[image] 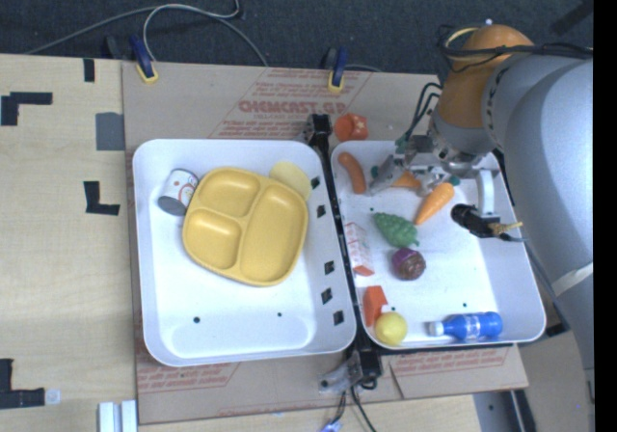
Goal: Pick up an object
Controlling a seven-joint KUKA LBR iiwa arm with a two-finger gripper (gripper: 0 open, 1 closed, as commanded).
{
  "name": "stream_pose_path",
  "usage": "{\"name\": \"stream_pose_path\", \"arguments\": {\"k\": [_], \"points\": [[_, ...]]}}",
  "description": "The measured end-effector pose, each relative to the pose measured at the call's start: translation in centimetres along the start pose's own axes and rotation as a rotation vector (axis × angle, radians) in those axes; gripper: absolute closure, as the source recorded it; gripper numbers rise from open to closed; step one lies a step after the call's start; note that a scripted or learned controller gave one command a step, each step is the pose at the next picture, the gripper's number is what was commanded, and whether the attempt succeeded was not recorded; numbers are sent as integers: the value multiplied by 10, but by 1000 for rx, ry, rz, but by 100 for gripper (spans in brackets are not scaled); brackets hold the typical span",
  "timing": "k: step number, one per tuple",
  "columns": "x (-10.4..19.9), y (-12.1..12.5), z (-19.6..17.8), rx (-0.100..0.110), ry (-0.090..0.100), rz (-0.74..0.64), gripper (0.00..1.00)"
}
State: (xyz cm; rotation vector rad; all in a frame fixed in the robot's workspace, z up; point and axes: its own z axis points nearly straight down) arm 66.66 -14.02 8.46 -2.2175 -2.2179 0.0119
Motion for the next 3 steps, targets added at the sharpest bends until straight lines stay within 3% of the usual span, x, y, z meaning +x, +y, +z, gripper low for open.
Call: {"name": "stream_pose_path", "arguments": {"k": [1,2,3], "points": [[-7,-48,-1,-11,0,-1,0],[18,-131,-1,-11,1,0,0],[18,-130,-11,-14,0,-1,100]]}}
